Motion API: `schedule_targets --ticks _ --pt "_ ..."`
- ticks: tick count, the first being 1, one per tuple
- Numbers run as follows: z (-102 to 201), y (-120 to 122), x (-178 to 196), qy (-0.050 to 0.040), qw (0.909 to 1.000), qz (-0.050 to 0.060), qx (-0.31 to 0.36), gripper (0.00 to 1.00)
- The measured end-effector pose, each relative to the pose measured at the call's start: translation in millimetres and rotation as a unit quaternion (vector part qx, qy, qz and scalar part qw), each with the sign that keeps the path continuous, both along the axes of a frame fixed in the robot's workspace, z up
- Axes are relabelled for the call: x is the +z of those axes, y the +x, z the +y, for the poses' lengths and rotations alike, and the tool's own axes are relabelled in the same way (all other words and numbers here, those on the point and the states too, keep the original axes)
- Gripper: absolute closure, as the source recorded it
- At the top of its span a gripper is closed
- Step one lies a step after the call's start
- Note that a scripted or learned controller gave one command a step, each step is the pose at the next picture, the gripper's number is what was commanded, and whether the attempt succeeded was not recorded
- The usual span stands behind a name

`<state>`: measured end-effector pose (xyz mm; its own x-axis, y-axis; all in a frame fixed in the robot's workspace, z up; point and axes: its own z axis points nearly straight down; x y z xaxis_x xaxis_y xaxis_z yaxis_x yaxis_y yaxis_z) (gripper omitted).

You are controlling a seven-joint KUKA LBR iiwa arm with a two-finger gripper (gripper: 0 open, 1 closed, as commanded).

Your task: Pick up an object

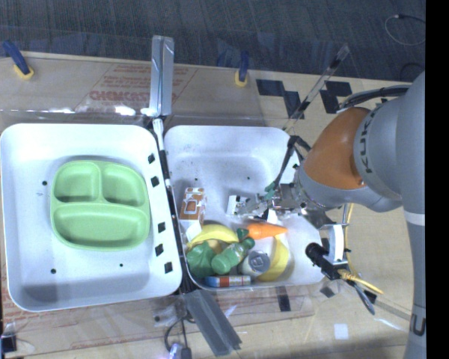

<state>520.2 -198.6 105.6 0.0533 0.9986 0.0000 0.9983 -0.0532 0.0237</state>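
The gripper (256, 208) hangs low in the right bin (217, 144), just above the orange carrot (267, 231); its grip state cannot be told.

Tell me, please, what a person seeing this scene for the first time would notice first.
Probably the green divided plate, lying alone in the left bin. Next, the colourful pile at the near edge of the right bin: a yellow banana, a green bottle and an orange carrot. The grey arm's gripper hangs just above that pile.
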Motion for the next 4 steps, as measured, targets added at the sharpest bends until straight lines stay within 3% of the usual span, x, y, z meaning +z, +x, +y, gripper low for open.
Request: schedule_targets --ticks 1,2,3,4 --pt "1 -29 -14 0.0009 0.9985 0.013 0.053 0.0" --pt "0 -28 -4 0.0007 0.9984 0.013 0.056 1.0" --pt "0 -28 -4 0.0004 0.9984 0.012 0.056 0.0" --pt "1 -27 6 0.0006 0.9982 0.013 0.059 1.0"
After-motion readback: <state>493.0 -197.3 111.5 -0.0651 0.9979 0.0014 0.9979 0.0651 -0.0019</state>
